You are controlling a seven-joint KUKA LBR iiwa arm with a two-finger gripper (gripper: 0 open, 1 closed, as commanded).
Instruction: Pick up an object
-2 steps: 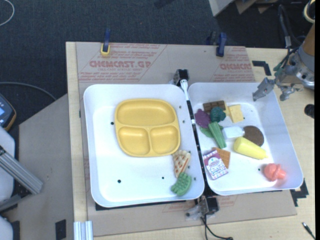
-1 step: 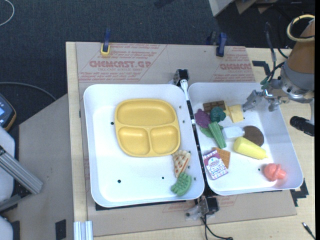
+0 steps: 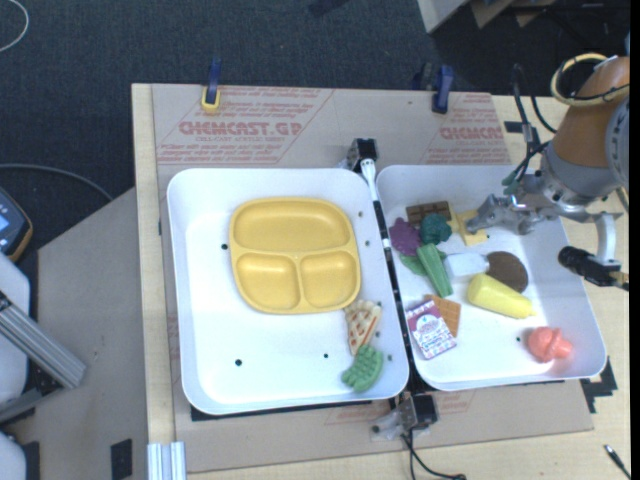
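Overhead, tabletop: brown board under both bins
Floor: dark carpet behind tabletop
Hand: grip unclear

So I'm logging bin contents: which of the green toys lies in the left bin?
The leafy green toy at the left bin's front right corner, beside the waffle piece.

The arm was cut off by the right edge, so most of its length was not seen. The fingers of the gripper were too small and blurred to be made out. The print on the small pink packet could not be read.
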